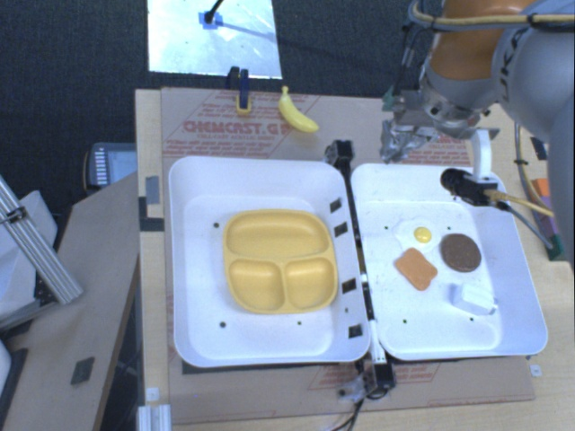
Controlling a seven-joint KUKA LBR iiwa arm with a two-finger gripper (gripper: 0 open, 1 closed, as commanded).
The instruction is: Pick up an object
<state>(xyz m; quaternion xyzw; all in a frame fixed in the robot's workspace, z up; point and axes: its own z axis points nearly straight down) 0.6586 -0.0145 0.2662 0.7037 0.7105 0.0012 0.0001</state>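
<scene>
The fried egg, a flat white toy with a yellow yolk, lies on the floor of the white bin on the view's right, and everything else is placed from it. Just beside the egg, toward the near rim, lies an orange slab with rounded corners, flat and slightly turned. Just beside the egg toward the view's right sits a brown disc, flat on the bin floor and apart from the orange slab by a narrow gap. Further from the egg, toward the bin's near right corner, lies a small white block, hard to make out against the white floor. Beyond the egg, over the far rim of the same bin, hangs the hand on the grey arm with its orange band; it is raised clear of the egg and nothing is seen in its grasp, and I cannot tell whether it is apart or together. Well apart from the egg, to the view's left past the black joint between the bins, a yellow three-part tray lies in the middle of the other bin. Far beyond the egg and to the left, a banana lies on the table, outside both bins.
</scene>
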